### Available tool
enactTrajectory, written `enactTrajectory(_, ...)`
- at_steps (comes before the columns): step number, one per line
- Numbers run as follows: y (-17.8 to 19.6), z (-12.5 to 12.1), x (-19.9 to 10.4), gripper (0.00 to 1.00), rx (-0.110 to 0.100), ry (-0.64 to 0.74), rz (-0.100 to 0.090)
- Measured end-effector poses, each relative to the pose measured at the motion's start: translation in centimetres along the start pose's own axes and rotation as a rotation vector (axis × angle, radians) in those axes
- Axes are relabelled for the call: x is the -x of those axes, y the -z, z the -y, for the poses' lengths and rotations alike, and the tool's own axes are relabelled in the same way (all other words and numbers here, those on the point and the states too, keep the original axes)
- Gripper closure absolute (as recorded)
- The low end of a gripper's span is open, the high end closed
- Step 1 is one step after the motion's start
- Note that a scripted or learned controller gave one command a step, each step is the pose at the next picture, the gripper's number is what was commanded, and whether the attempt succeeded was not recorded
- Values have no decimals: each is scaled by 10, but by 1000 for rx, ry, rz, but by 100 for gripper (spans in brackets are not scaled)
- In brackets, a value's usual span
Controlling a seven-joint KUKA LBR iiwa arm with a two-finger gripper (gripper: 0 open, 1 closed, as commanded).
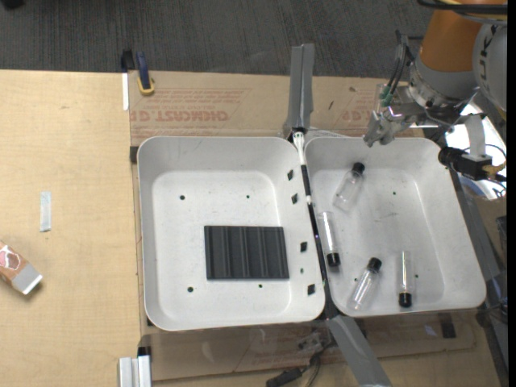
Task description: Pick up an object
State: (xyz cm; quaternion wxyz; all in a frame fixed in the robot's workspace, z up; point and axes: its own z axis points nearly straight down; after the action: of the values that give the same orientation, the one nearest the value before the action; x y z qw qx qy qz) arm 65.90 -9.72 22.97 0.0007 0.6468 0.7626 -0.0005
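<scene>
Pincer (379, 133) is shown above the right bin's far rim; its opening cannot be told. Nearest vial (349, 185) lies just below-left, long axis slanted.

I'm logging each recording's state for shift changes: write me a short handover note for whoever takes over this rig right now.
Gripper: above the far rim of the right bin, nothing seen between its fingers; open or shut can't be told.
Right bin: four clear vials with black caps, namely far vial, one along the left wall, near-centre vial, near-right vial.
Left bin: a dark ridged tray.
Done: nothing picked yet.
Left: descend on a vial, probably the far one nearest the gripper, grasp and lift.
</scene>
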Motion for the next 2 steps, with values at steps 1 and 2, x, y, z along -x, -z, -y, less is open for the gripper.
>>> enactTrajectory(1,11,-12,-75,100,-1,33,0)
enactTrajectory(2,-5,-19,-119,100,-3,85,-1)
